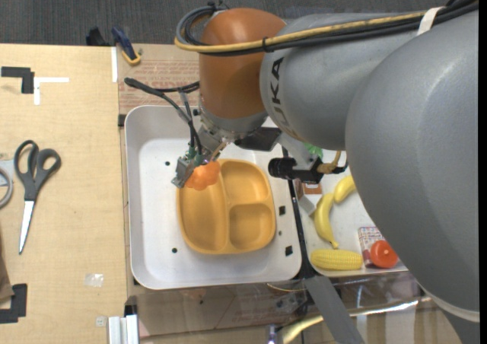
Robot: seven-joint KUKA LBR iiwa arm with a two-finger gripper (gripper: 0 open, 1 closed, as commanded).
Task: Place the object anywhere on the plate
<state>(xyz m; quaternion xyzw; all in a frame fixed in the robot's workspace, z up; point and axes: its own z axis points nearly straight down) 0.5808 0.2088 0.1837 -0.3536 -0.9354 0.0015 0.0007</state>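
A yellow divided plate [228, 209] lies in the left white bin [152, 205]. An orange round object [202, 176] sits at the plate's upper-left rim, right under the gripper [190, 164]. The gripper reaches down from the orange-banded wrist [232, 61], and its tip meets the orange object. The arm hides the fingers, so I cannot tell whether they grip the object.
The right bin [350, 217] holds a banana [327, 213], a corn cob [336, 259], a red tomato-like item [383, 255] and a small card. Scissors [32, 183] lie on the wooden bench at left. The big grey arm covers the upper right.
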